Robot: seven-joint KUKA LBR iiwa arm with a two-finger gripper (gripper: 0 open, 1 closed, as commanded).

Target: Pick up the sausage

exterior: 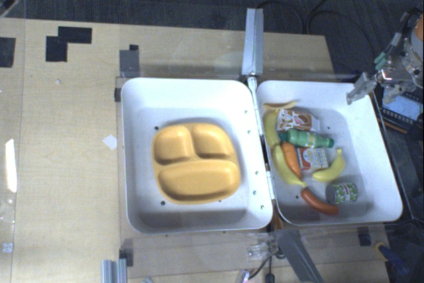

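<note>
The sausage (320,202) is a short red-orange link lying flat near the front wall of the right bin (381,142), between a yellow banana and a small green can. My gripper (364,85) hangs over the bin's far right corner. It is well away from the sausage and has nothing visibly in it. The rest of the arm runs off the view's right edge.
The right bin also holds a green can (343,192), two bananas (331,169), a carrot (291,159), a green bottle (306,139) and two small cartons (295,120). In the left bin (132,142) lies a yellow divided tray (195,162). A metal post (254,43) stands behind the bins.
</note>
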